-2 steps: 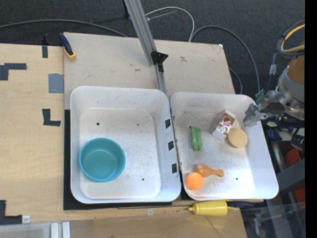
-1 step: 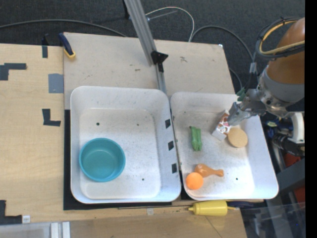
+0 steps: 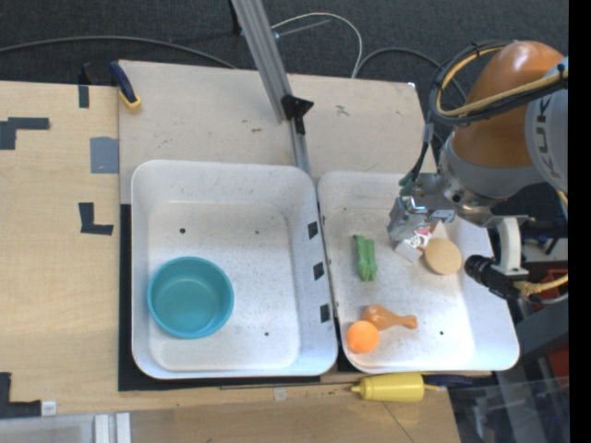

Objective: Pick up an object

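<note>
Bins first: left bin [image 3: 231, 178] well away from the jaws, right bin [image 3: 480, 358] directly beneath them. Arm [image 3: 503, 127] logged low over the right bin's far half, gripper [image 3: 413, 224] down near the floor. Could not tell the jaw opening from this angle; saw nothing clearly held.

Blue bowl [image 3: 190, 295]: far from the jaws, in the left bin. Judged rigid and light, but too wide to span; rim the only hold.

Yellow bottle [image 3: 392, 388]: outside the right bin, past its near rim, well apart from the jaws. Judged smooth and prone to roll.

Tan round lump [image 3: 443, 256]: just beside the jaws, on the arm's side. Judged light, possibly soft; across the middle the likeliest hold.

Green piece [image 3: 366, 257]: near the jaws, toward the left bin. Narrow, so best pinched across its short width.

Tan drumstick shape [image 3: 392, 318]: nearer the camera than the jaws. Thin neck looked easiest to grip.

Orange ball [image 3: 363, 338]: farther out the same way, touching or nearly touching the drumstick shape. Judged smooth, likely to squirt out unless taken dead centre.

Small red-and-white item [image 3: 422, 239]: right at the jaws, partly hidden. Took this as the likeliest target; judged light, shape unreadable.
</note>
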Tool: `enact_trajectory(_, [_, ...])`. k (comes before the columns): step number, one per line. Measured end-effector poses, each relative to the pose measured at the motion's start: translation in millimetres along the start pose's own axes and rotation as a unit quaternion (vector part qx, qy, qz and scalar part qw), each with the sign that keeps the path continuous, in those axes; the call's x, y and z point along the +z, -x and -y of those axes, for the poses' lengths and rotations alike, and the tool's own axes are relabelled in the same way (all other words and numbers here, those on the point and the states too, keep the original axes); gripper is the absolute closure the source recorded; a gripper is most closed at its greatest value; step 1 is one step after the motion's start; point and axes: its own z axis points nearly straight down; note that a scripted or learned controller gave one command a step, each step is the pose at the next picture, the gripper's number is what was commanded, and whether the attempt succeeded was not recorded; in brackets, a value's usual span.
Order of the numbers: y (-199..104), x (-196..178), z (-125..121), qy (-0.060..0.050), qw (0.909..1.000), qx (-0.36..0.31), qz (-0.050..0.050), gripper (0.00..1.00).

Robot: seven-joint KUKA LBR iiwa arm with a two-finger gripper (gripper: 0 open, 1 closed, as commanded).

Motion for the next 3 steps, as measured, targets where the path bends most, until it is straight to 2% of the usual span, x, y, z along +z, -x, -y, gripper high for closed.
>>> enact_trajectory(1, [-49, -1, -5, 0.001, 1.0000, 0.000, 0.000, 1.00])
enact_trajectory(3, [-158, 33, -31, 0.001, 1.0000, -0.001, 0.000, 1.00])
